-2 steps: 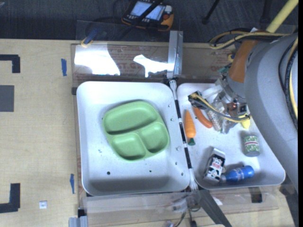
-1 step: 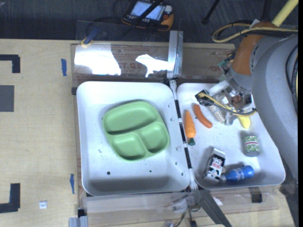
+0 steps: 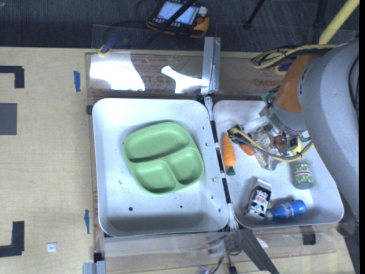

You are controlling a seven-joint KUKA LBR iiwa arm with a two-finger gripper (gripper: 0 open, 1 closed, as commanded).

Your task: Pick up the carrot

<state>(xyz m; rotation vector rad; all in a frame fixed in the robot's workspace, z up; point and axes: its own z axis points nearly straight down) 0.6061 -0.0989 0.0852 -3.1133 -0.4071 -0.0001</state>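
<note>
I hang low over the right bin (image 3: 328, 207), because the carrot (image 3: 228, 153) lies there against its left wall, beside the divider. My gripper (image 3: 263, 150) is just to the right of the carrot, among cables, and I cannot tell how it is set. The carrot is orange, slim, with 1 green end pointing to the front. The green tray (image 3: 163, 156) rests in the left bin (image 3: 108, 124).

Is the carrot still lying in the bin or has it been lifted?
Lying in the bin. The carrot rests flat by the right bin's left wall, beside the gripper, not between its jaws.
</note>
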